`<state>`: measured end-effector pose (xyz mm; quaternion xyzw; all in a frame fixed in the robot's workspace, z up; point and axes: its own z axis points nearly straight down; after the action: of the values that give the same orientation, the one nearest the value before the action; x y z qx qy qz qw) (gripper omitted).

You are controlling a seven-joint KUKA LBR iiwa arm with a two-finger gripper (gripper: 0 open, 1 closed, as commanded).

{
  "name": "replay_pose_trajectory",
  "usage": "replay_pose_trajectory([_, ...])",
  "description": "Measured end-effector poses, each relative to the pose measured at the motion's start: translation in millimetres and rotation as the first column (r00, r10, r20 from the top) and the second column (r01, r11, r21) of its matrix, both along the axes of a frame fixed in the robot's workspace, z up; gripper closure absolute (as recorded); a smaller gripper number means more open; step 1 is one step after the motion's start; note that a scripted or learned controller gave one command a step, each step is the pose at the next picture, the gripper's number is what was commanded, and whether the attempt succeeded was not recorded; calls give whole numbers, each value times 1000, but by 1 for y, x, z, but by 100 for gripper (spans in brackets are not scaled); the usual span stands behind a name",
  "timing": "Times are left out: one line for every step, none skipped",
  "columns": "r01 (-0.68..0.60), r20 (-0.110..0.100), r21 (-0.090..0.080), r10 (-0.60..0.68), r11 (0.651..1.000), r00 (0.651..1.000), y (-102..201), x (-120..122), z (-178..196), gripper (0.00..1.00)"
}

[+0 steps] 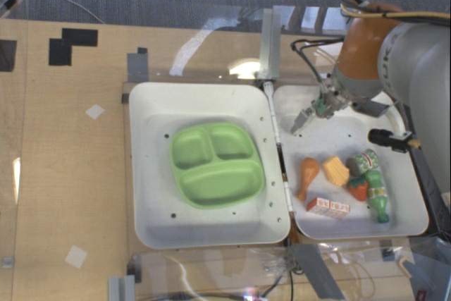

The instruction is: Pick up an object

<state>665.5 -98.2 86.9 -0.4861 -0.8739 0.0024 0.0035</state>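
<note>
Jaws hanging over the right bin, can't tell their state, nothing visibly gripped.
Left of the jaws: green divided tray in the left bin. Below the jaws: orange drumstick, red-white carton, yellow block, can, green bottle, all near together.

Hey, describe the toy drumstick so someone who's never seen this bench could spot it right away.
Find the right white bin, beside the one with the green divided plate. A cluster of toy food lies in its lower half, and the drumstick is the leftmost piece, next to the yellow block. It alone is orange-brown, long and tapered to a thin end.
</note>
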Motion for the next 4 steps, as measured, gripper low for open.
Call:
replay_pose_trajectory([-124,18,-1,124,992,992,-3,-27,1,0])
replay_pose_trajectory([-108,3,7,108,994,994,-44,-3,-1,0])
replay_pose_trajectory([-108,3,7,108,994,994,-45,-3,-1,0])
replay_pose_trajectory([-69,18,-1,69,998,997,-45,-78,2,0])
